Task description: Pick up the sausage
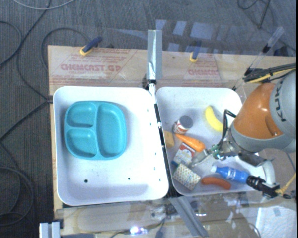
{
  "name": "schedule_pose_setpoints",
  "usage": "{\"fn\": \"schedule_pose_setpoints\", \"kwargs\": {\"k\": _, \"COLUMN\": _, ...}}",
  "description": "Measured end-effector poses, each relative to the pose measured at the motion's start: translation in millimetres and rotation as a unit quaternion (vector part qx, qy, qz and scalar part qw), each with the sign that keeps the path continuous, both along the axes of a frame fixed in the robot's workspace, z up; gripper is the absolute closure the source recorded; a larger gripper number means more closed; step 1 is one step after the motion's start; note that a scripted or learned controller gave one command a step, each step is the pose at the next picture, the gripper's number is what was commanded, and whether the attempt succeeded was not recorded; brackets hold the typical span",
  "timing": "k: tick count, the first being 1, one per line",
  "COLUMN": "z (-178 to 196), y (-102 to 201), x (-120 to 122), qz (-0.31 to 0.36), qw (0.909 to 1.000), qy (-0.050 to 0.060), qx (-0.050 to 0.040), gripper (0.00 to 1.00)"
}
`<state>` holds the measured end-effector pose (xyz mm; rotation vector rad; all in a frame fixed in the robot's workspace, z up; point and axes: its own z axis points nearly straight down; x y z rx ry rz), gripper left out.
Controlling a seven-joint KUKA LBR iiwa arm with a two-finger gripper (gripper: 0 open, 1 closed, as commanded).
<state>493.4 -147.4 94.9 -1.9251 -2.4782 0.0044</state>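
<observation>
At the near edge of the right bin (198,94), around 6 o'clock of its floor, lies the sausage (216,182), a small reddish-brown piece resting flat with its long side running left to right. Just above it, at about 1 o'clock from it, lies a blue bottle (232,173) on its side, close to the sausage but apart from it. At 9 o'clock from the sausage sits a tan patterned block (185,176), tilted against the left wall of the bin. Further up, at 11 o'clock, there is an orange carrot (190,143) and beside it a small red and white package (183,156). A small can (182,125) stands at 11 o'clock behind the carrot, and a yellow banana (213,118) lies at 12 o'clock from the sausage, near the far side. The gripper (208,154) is over the middle of this bin, at 11 o'clock from the sausage and well above the bottle, next to the carrot; I cannot tell how it is set, and nothing is seen held in it. The left bin (109,182), at 9 o'clock on the counter (99,63), carries a turquoise divided plate (95,129).
</observation>
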Motion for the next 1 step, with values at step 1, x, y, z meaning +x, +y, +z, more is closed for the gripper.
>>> {"fn": "schedule_pose_setpoints", "kwargs": {"k": 1, "z": 108.2, "y": 69.8, "x": -4.1, "qz": 0.002, "qw": 1.0, "qy": -0.001, "qx": 0.0, "gripper": 0.0}}
